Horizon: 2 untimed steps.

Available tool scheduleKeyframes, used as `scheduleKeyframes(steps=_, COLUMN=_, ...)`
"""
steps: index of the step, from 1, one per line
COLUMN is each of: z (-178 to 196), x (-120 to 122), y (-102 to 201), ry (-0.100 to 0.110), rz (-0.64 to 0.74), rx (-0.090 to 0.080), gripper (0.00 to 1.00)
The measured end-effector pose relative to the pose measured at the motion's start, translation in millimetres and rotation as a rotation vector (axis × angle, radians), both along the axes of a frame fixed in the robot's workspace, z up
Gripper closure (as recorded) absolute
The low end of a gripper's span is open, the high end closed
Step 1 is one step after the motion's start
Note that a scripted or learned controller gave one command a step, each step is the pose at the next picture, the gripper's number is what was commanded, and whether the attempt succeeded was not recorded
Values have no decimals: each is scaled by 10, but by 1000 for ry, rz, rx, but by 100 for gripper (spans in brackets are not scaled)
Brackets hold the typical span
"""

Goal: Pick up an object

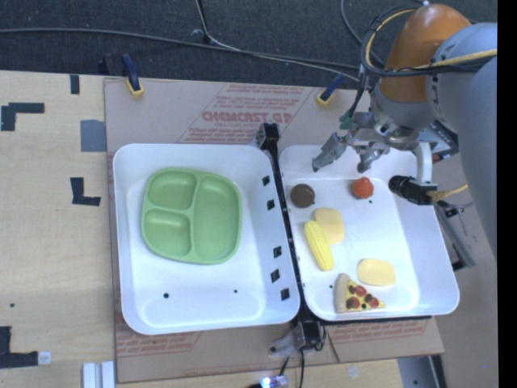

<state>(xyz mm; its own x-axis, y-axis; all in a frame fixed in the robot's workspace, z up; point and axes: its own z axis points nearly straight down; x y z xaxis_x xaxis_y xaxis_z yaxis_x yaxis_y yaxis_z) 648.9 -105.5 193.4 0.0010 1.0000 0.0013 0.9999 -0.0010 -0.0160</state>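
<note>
My gripper [347,155] hangs open over the far edge of the right bin [420,249], its two grey fingers spread apart with nothing between them. Just below it in the bin lie a small red ball-like piece [362,187] and a brown round piece [302,196]. Further toward the front are a pale yellow lump [330,223], a yellow corn cob [318,246], a second pale yellow piece [376,272] and a pizza slice [354,294]. The left bin [129,241] holds a green divided plate [192,215].
A black divider strip [280,217] runs between the two bins. Cables loop over the arm at the top right, and a black fitting [412,190] juts out beside the right bin's far corner. Clamps [132,79] hold the cardboard sheet at the back.
</note>
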Motion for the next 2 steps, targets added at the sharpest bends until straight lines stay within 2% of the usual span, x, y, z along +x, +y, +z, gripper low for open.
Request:
scheduleKeyframes(steps=1, z=90, x=31, y=1, ry=-14, rz=3, rx=-1, gripper=0)
scheduleKeyframes(steps=2, z=-367, x=-3, y=-49, ry=-10, rz=2, rx=-2, gripper=0)
